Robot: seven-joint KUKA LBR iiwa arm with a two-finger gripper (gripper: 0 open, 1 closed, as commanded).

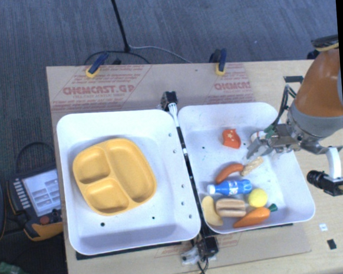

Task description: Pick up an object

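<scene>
**Arm Over the Right Bin, Toys Along Its Near Edge**

The left bin point(78, 229) held one yellow tray point(113, 175) with three compartments, lying a little toward the left wall of the bin. Two clamps, one at the far left point(96, 64) and one at the far middle point(219, 62), sat on the far edge of the board point(273, 75).

The right bin point(206, 122) carried all the small toys. A red piece point(231, 137) lay alone near the middle. Closer to the near edge there was an orange chili point(229, 171), and just beside it a pale stick point(252, 165). Under them lay a blue bottle point(231, 188). At the near wall lay a pale slice point(209, 212), a hot dog point(229, 206) touching it, a yellow ball point(258, 198) and a carrot point(252, 217).

The gripper point(256, 146) hung over the right part of this bin, just above the pale stick. Its fingers were spread apart, and nothing was between them. The arm point(319, 101) entered from the right edge.
</scene>
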